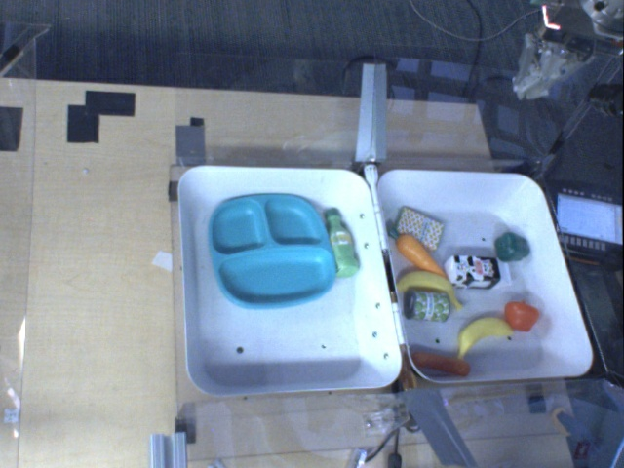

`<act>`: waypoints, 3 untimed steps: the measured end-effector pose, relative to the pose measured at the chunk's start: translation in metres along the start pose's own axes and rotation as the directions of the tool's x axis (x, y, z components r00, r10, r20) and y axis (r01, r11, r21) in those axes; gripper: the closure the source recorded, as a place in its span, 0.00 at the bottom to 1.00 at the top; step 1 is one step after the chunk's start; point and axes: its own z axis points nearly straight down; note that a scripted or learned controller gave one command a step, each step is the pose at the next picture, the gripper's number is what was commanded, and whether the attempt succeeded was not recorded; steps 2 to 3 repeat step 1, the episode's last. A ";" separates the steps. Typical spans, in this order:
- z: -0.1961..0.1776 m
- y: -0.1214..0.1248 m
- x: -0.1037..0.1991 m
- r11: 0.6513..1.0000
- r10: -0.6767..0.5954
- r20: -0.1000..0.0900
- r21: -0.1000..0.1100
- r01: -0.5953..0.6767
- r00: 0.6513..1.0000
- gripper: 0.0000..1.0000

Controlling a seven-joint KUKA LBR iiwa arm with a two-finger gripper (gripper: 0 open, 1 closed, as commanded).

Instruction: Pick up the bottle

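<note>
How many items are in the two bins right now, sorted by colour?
Blue: 1, the divided tray
Green: 3, the bottle, a jar, a dark green lump
Yellow: 2, both bananas
Orange: 2, carrot, small orange piece
Red: 1, a long piece
Black-and-white: 1, carton
Patterned: 1, packet
Total: 11
</note>
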 end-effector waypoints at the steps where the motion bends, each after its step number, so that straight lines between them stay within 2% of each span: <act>1: 0.001 0.000 0.000 0.999 0.052 0.000 0.001 -0.052 0.999 1.00; 3: 0.001 0.000 0.000 0.999 0.052 0.000 0.001 -0.052 0.999 1.00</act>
